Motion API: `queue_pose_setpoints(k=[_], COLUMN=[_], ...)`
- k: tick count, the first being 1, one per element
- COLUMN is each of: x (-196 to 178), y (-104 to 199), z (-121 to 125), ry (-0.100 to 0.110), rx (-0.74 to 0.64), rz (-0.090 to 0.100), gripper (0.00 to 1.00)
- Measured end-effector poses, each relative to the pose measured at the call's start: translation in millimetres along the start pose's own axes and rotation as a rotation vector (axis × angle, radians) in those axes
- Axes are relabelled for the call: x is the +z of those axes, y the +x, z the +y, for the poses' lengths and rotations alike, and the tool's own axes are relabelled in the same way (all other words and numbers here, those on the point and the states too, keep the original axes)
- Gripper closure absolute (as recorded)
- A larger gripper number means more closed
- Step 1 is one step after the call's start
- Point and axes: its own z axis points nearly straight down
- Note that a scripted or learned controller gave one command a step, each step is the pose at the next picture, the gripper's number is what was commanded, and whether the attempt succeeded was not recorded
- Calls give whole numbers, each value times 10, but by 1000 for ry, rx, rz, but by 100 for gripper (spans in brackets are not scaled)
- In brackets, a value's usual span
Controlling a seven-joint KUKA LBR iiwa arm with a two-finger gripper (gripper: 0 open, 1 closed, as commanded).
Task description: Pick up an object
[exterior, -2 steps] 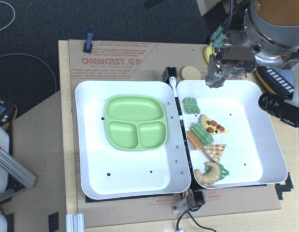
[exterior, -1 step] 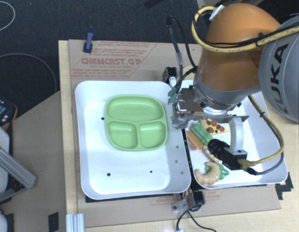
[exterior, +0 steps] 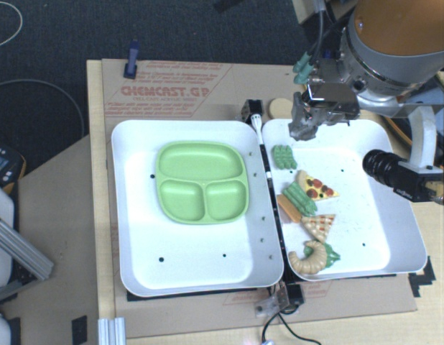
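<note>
Green divided tray (exterior: 202,180): sat in the left bin (exterior: 128,214), centre-left of the frame, nothing on it
Right bin (exterior: 384,236): toy food bunched along its left side
Green ridged piece (exterior: 284,157): topmost of the bunch, upper middle of the frame
Pizza slice (exterior: 317,187): just below that, touching a green pod-looking thing (exterior: 299,200)
Orange stick (exterior: 287,208): tucked against the pod's left
Waffle-patterned wedge (exterior: 319,226): under the pizza
Tan curved piece with green bit (exterior: 313,257): lowest, near the bin's bottom edge
Gripper (exterior: 303,129): seen at the right bin's top rim, upper right of the frame, above the ridged piece; nothing seen between the fingers, spread or pressed can't be told
</note>
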Motion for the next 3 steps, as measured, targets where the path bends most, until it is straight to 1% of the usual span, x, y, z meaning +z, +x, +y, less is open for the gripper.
queue_pose_setpoints(k=[1,2,3], x=[-36,1151,979], y=[-404,-208,-214], z=[-6,-47,-22], ry=[14,33,15], rx=[5,1,1], rz=[-5,-6,-4], gripper=[100,100,100])
